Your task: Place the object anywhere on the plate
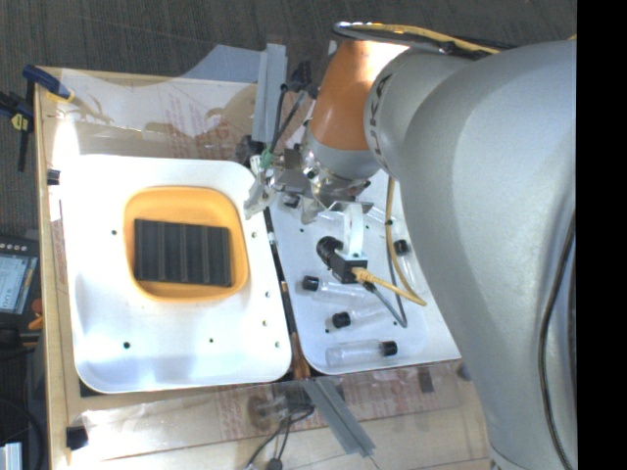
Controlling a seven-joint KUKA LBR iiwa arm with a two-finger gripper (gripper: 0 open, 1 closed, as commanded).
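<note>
Here arm (460,145) bent low over right bin (413,333) far end; gripper (265,186) at bins' seam; its opening unreadable.

one fixed camera looks slantwise down on both bins (167,355) from above.

Two shallow white bins sit side by side on the wooden worktop (196,424), the left bin (147,351) at 9 o'clock of the right bin (313,333). A blue-handled clamp (44,78) sits at the worktop's 10 o'clock corner. Dark carpet (147,8) lies at 12 o'clock.
</note>
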